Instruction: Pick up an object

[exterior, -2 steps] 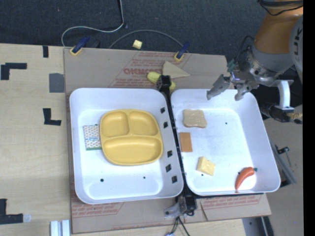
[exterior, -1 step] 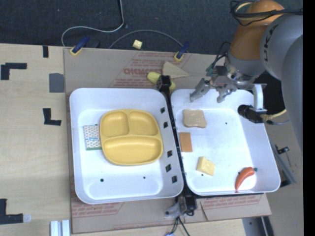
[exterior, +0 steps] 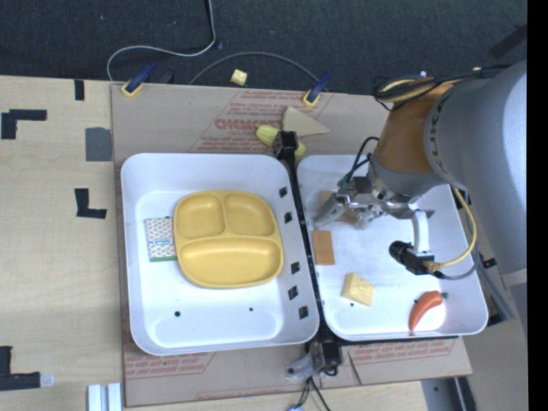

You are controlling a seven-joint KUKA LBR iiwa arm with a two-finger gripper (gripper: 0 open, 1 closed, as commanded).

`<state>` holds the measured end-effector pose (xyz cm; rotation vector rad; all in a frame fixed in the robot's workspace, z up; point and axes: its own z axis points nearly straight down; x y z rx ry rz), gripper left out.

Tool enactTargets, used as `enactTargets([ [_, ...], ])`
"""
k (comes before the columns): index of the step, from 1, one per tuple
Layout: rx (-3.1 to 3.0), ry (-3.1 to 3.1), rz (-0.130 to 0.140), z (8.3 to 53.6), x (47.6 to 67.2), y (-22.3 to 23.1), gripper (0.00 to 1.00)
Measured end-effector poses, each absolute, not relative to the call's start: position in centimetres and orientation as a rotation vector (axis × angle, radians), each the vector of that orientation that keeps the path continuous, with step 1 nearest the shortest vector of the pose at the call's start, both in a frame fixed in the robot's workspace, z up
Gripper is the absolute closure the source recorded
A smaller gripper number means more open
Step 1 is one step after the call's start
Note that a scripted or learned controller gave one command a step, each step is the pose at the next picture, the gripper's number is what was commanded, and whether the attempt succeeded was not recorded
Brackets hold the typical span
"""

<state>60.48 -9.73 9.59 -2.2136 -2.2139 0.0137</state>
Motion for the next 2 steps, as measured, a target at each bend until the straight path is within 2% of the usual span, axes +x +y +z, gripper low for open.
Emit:
enactTargets([
  [1, -2.223, -2.231, -0.006, 8.7, 65.9, -10.4, 0.00],
  [2, -2.219, -2.225, -0.003, 8.6, 66.9, -11.4, 0.00],
])
